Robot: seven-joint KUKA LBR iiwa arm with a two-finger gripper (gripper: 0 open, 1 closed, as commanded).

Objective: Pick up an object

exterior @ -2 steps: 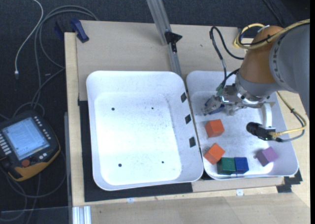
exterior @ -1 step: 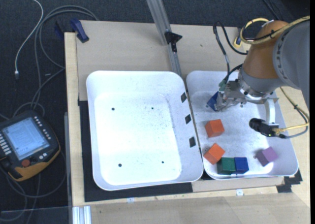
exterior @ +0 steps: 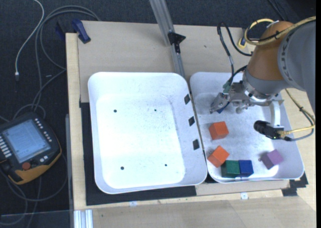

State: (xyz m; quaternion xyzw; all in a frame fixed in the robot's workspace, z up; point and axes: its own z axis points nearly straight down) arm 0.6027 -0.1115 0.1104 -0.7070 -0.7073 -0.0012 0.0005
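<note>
Setting: a pale wooden surface (exterior: 130,41) on dark carpet, bearing two shallow white bins side by side; a handheld control pendant (exterior: 24,144) lies on the floor to the left.
Left bin (exterior: 100,86): bare white floor with a few dark specks.
Right bin (exterior: 293,164): holds all the blocks, namely an orange cube (exterior: 218,130) near the middle, a second orange cube (exterior: 218,156) toward the near rim, a green cube (exterior: 231,168) touching a blue cube (exterior: 246,167), and a purple block (exterior: 273,158) off to the right.
Arm: reaches in from the right, over the far half of the right bin.
Tool (exterior: 220,104): low over the bin floor, just beyond the upper orange cube and not touching it; whether it is apart or together I cannot tell.
Step in hand: probably lining up on a block; nothing is lifted yet.
Doing it well: the upper orange cube stands clear of its neighbours, so centre above it and descend straight. The green and blue pair leave no gap for a clean grip.
Writing: none legible; the pendant screen is too small to read.
</note>
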